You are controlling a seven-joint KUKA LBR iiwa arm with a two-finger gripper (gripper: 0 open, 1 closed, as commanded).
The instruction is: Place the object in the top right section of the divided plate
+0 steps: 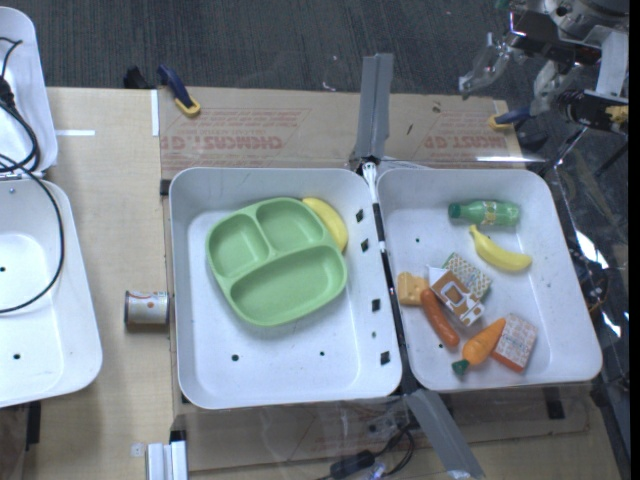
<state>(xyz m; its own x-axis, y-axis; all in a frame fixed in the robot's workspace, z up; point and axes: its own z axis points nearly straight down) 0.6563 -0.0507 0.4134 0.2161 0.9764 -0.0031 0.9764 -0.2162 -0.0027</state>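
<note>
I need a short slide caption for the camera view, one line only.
Green divided plastic plate in the left white bin, a yellow toy banana at its rim; the gripper hovers beyond the right bin.

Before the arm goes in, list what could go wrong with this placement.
1. The toys in the right bin sit crowded: the carrot, sausage and small boxes touch, so a grab may catch two things or slip.
2. A yellow piece leans on the green divided plate at its top right section, and could block or get knocked.
3. The gripper is high outside the bins, leaving a long approach.
</note>
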